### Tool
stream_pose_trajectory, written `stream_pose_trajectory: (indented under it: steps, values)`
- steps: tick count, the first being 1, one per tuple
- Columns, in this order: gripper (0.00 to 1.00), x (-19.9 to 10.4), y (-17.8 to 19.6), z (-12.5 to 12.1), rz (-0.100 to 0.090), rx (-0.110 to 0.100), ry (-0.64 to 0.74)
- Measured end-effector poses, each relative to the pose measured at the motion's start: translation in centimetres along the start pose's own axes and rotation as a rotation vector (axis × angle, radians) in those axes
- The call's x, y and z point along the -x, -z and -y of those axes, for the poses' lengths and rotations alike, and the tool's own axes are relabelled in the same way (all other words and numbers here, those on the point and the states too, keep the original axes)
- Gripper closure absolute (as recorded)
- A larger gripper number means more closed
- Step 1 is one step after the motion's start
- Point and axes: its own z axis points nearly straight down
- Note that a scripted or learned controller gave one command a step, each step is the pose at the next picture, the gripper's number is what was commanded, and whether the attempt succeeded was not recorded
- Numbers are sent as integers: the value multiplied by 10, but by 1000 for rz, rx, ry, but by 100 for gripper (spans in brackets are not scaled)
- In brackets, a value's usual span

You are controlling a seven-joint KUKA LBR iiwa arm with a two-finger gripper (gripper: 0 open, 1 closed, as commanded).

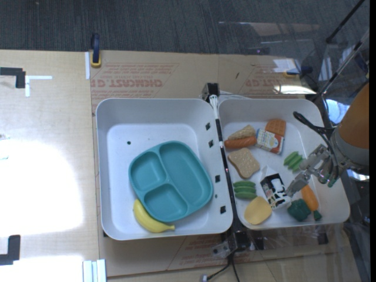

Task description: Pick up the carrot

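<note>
The carrot (309, 198) is a short orange piece lying near the front right corner of the right bin (267, 111). It sits just above a dark green broccoli piece (299, 211). My gripper (298, 181) reaches in from the right and hangs low over the bin. Its tip is just left of and above the carrot, next to a black and white block (274, 190). Nothing shows as held in it.
The right bin also holds a hot dog (241, 137), an orange carton (272, 135), a toast slice (244, 163), green pods (292, 159), a green vegetable (244, 188) and a yellow piece (257, 211). In the left bin (117, 122) lie a teal divided plate (170, 181) and a banana (150, 218).
</note>
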Motion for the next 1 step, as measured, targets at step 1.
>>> stream_pose_trajectory:
  steps: [1]
  values:
    - [0,59,-60,-6,16,8,-89]
